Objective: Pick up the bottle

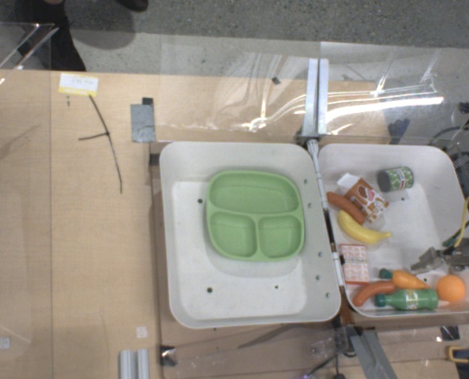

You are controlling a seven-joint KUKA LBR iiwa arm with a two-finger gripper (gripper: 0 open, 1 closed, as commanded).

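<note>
The bottle (409,299) is green with a pale label. It lies on its side along the near wall of the right bin (444,161), with its cap pointing left. My gripper (433,258) comes in low from the right edge, over the bin floor. Its tip sits just beyond the bottle and a little to its right, apart from it. Nothing shows in its grasp.
An orange (451,288), a carrot (409,279) and a red sausage (368,292) crowd around the bottle. Farther back lie a banana (360,229), a second sausage (344,206), a small carton (367,199) and a green can (396,178). The left bin holds a green divided tray (255,214).
</note>
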